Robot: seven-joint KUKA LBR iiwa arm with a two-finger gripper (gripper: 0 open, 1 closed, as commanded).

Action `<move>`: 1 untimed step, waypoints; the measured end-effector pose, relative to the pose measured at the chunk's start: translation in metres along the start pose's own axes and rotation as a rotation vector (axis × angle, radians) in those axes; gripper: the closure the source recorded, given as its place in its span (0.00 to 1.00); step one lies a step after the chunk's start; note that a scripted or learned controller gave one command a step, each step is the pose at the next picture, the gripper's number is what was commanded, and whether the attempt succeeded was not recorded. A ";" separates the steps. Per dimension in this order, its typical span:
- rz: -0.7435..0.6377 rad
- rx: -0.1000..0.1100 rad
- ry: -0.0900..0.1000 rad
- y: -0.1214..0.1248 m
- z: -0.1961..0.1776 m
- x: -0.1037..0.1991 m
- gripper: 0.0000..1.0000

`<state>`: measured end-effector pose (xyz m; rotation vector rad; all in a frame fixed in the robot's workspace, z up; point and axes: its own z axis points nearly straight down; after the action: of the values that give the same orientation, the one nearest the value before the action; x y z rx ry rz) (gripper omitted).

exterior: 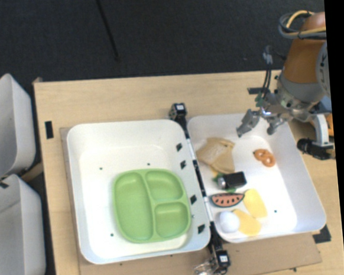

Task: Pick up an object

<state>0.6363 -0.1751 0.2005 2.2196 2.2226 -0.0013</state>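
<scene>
My gripper (260, 123) hangs over the back edge of the right bin (294, 178), open, with nothing between its fingers. Below it in that bin lie a tan bread slice (216, 152), an orange pretzel (264, 156), a black and green block (231, 181), a watermelon slice (227, 199), yellow pieces (252, 210) and a white egg (229, 221). The pretzel is the closest item, a little in front of the fingers.
The left bin (91, 170) holds a green divided plate (151, 204). A black clip (177, 110) sits at the back of the divider between the bins. White containers (6, 176) stand beyond the bench's left edge.
</scene>
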 end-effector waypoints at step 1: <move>0.003 0.004 0.000 -0.003 0.055 -0.011 0.00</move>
<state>0.6336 -0.1864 0.1455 2.2250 2.2209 -0.0061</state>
